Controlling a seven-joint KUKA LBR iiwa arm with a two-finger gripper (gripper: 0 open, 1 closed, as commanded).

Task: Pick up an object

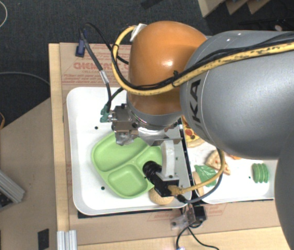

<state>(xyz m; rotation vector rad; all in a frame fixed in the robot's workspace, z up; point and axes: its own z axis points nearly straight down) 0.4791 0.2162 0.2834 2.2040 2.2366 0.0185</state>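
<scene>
A light green divided plate (120,165) lies in the left white bin (82,139), toward its front. My gripper (139,133) hangs straight down over the plate's back right part, under the orange band of the wrist. The wrist hides its tip, and I see nothing held. A tan round piece (160,197) lies at the bin's front edge, just right of the plate.
The grey arm covers most of the right bin. Past it I see a green ridged piece (260,172), a green leaf-shaped piece (205,172), a tan ring (218,163) and an orange spotted piece (191,134). Cardboard (63,77) rims the bins.
</scene>
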